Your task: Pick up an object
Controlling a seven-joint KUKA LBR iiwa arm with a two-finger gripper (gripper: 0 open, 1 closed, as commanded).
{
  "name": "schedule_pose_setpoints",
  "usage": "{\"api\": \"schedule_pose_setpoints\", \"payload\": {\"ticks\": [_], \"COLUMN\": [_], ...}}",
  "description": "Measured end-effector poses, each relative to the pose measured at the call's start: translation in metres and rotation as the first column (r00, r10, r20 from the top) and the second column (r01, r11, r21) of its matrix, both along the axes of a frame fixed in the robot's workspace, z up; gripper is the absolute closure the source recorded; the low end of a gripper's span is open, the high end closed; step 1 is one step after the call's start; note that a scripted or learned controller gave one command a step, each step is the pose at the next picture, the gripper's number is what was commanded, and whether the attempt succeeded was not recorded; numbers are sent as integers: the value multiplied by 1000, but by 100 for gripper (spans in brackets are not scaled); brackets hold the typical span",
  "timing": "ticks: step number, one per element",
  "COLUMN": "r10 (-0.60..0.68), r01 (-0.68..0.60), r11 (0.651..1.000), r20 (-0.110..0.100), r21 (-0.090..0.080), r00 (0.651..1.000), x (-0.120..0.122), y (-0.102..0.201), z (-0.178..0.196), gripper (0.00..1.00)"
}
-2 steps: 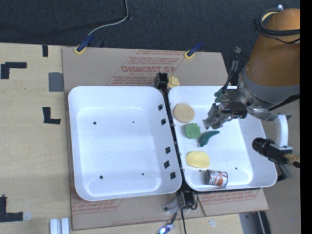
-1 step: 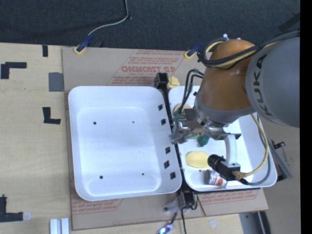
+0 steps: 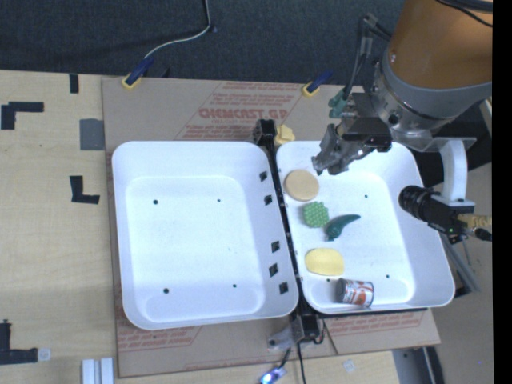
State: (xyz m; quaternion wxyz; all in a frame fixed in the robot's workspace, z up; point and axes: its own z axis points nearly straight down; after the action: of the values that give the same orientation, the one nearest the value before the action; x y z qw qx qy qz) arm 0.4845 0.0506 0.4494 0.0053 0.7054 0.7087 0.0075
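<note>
Bench surroundings, non-task items

Brown cardboard sheet [image 3: 232, 114] underlies both bins; yellow clamp [image 3: 138, 72] and blue clamp [image 3: 317, 83] at its far edge; white cable [image 3: 186, 34] crosses dark backdrop.

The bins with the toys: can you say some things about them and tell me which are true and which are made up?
1. The round tan disc lies in the right bin. True.
2. The can stands in the left bin. False: it lies on its side near the right bin's front edge.
3. The gripper holds the yellow piece. False: the gripper hangs over the right bin's back part, apart from it.
4. The bumpy green piece sits between the disc and the yellow piece. True.
</note>
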Motion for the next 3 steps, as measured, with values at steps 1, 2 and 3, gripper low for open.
{"api": "schedule_pose_setpoints", "payload": {"ticks": [1,2,3], "r10": [1,3,0], "r01": [-1,-3,0], "r11": [1000,1000,1000], "r20": [-7,-29,-32], "r21": [-1,-6,-8], "r00": [1000,1000,999], "x": [8,-2,-3], "y": [40,104,148], "z": [91,0,-134], "gripper": [100,100,100]}}
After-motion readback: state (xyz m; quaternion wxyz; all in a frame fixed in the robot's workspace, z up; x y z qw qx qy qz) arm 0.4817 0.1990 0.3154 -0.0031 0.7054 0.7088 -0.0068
